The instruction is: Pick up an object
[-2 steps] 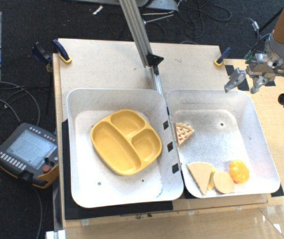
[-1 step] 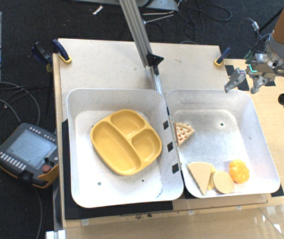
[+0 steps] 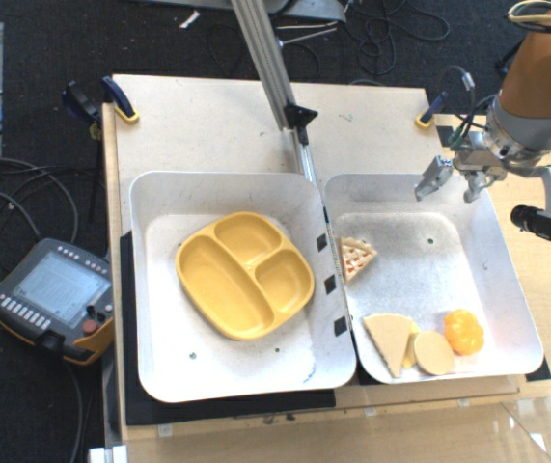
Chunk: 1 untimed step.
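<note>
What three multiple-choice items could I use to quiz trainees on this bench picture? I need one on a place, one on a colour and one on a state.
1. Where is the divided plate?
A. left bin
B. right bin
C. on the floor

2. What colour is that plate?
A. blue
B. yellow
C. red

3. How do the gripper fingers stand?
A. shut on the waffle piece
B. shut on the plate
C. apart, holding nothing

Answers: 1 A, it lies in the left bin. 2 B, it is plainly yellow. 3 C, the fingers are spread above the right bin, far from the waffle piece.
</note>
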Tool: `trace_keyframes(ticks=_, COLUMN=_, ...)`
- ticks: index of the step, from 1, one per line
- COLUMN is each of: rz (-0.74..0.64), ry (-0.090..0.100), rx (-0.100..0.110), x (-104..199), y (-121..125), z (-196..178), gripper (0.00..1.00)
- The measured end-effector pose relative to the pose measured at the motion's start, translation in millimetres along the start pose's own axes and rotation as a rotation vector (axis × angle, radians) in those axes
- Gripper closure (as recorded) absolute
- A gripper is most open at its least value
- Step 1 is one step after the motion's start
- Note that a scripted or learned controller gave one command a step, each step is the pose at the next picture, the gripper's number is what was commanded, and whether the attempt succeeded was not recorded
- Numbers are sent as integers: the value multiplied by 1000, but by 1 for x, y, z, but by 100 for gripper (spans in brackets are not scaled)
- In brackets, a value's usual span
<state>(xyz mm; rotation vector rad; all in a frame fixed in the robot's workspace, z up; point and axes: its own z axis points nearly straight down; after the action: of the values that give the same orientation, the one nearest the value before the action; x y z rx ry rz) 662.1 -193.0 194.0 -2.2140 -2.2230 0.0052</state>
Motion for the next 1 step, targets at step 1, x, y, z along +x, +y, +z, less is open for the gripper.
trace_keyframes(ticks=1, rz=4, ry=0, rx=0, x=-4, y=-10, z=55, gripper=0)
